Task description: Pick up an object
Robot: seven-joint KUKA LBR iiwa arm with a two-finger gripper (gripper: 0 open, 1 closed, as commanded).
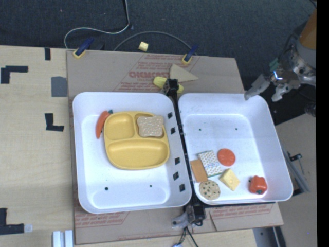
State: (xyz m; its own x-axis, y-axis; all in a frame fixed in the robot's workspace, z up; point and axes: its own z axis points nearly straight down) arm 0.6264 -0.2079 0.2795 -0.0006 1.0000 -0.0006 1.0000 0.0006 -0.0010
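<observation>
Two bins side by side on the bench, arm at the upper right.
We find in the left bin (87,189) a divided tray (134,151) bearing a bread slice (151,127), a carrot (102,123) just left of it; in the right bin (226,112), near the front, a cookie (209,190), cracker (198,170), patterned square (210,161), round slice (226,157), cheese wedge (230,179) and pepper (257,184); the gripper (267,86) hangs beyond its rear right corner.

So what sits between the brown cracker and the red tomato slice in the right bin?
In the camera view, a patterned square tile lies between the brown cracker and the tomato slice, all in the right bin. It touches or nearly touches both.
</observation>
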